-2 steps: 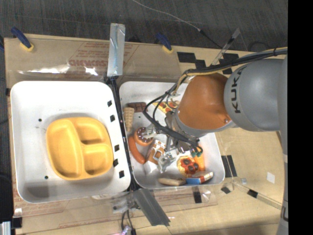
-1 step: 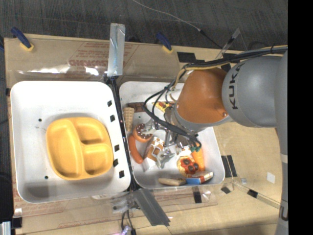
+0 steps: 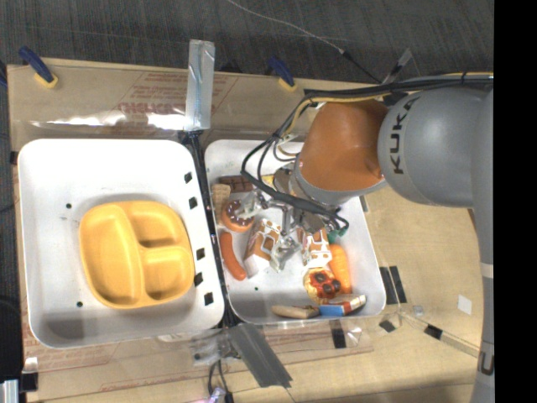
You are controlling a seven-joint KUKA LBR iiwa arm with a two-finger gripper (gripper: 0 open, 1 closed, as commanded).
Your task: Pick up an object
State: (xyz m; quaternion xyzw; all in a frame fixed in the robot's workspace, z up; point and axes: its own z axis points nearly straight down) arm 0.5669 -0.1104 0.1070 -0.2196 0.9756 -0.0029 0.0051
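Observation:
My gripper (image 3: 287,238) hangs low over the middle of the right bin (image 3: 366,225), under the orange wrist band and grey arm that reach in from the right. Toy foods crowd around it. A brown-and-pink donut (image 3: 237,212) lies to its left and a red sausage (image 3: 232,255) to its lower left. Small orange-and-white pieces (image 3: 265,243) sit right beside it. An orange carrot (image 3: 340,264) lies to its right, with a round orange toy (image 3: 322,285) below. The wrist hides the bin's far middle.
A tan stick-shaped piece (image 3: 294,311) and a blue piece (image 3: 332,310) lie along the right bin's near wall. The left bin (image 3: 50,175) holds a yellow divided plate (image 3: 134,252). Black cables loop over the right bin's far edge.

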